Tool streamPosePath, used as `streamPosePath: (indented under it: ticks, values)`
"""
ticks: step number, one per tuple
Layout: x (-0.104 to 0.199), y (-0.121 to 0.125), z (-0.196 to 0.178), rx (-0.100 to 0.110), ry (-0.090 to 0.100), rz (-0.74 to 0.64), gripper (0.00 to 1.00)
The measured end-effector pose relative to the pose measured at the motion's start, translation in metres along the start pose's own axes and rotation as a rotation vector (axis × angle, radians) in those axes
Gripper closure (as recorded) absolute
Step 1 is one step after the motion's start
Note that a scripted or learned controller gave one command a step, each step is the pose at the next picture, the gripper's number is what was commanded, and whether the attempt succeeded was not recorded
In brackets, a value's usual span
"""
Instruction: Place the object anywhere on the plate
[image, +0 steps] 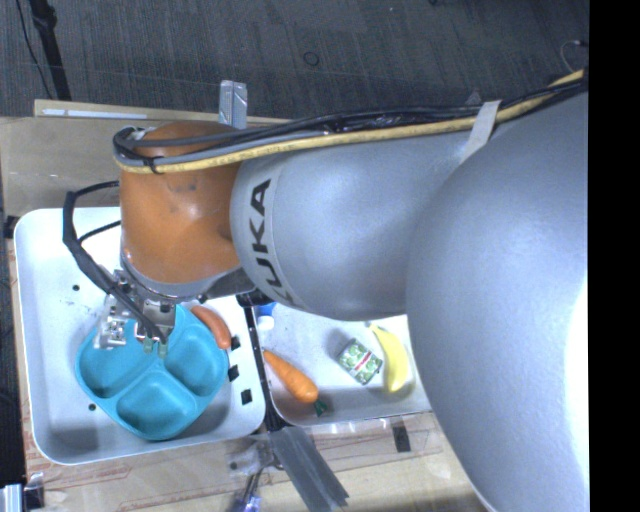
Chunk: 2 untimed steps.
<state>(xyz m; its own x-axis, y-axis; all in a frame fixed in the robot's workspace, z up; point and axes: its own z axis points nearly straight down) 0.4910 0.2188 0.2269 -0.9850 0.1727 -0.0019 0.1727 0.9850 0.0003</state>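
Orange, tapered carrot (290, 376) (green-tipped, seemingly) lies bare.

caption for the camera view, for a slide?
KUKA arm's pincer over the blue divided plate in the left bin; carrot and banana in the right bin.

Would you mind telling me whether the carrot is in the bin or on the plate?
In the bin: the carrot lies on the right bin's floor, apart from the blue plate.

A blue plastic plate (160, 385) with three divided compartments lies flat in the left white bin (40, 400). An orange sausage-shaped object (212, 325) lies tilted at the plate's upper right rim, touching it.
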Motion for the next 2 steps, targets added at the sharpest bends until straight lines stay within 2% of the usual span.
streamPosePath:
  ticks: [1, 2]
  values:
    - [0.014, -0.004, 0.134, 0.0, 0.001, 0.111, 1.0]
    - [0.013, -0.013, 0.016, 0.001, 0.002, 0.56, 1.0]
